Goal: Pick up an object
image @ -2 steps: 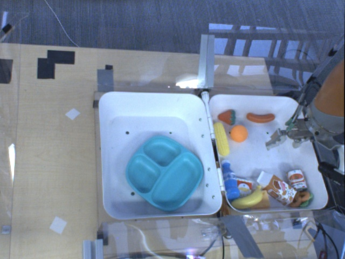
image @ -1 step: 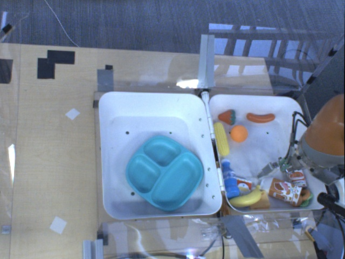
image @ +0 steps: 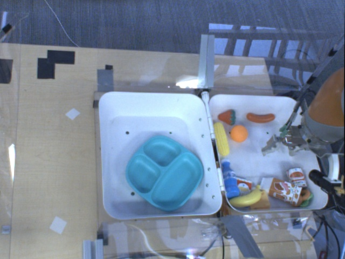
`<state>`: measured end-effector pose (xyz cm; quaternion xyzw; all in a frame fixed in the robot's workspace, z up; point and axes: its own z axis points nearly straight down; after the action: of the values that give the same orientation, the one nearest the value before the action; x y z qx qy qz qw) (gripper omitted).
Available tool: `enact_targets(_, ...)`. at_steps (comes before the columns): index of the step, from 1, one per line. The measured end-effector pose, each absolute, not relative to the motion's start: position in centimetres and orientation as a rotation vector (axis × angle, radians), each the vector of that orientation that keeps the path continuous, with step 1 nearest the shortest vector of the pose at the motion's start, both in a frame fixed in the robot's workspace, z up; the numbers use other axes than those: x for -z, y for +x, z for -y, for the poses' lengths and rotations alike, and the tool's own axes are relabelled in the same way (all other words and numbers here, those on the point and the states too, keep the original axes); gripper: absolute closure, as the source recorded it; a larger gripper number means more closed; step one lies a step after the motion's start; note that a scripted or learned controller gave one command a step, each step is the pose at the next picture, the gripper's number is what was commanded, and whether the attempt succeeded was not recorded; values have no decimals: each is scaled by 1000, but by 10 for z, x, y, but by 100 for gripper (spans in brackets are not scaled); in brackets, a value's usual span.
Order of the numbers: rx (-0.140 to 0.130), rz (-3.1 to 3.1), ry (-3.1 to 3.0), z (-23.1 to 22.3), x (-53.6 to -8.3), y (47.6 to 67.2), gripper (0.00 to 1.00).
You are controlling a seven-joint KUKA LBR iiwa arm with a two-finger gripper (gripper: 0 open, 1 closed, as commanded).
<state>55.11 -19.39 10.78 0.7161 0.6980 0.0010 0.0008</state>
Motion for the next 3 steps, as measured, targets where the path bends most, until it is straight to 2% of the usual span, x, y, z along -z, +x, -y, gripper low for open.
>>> enact_targets(1, -11, -1916, 2486, 199, -85, 647, 0)
enact_targets(2, 24, -1882, 2528, 193, -84, 666, 0)
enact_targets(3, 12, -1889, 2511, 191, -95, 670, 100)
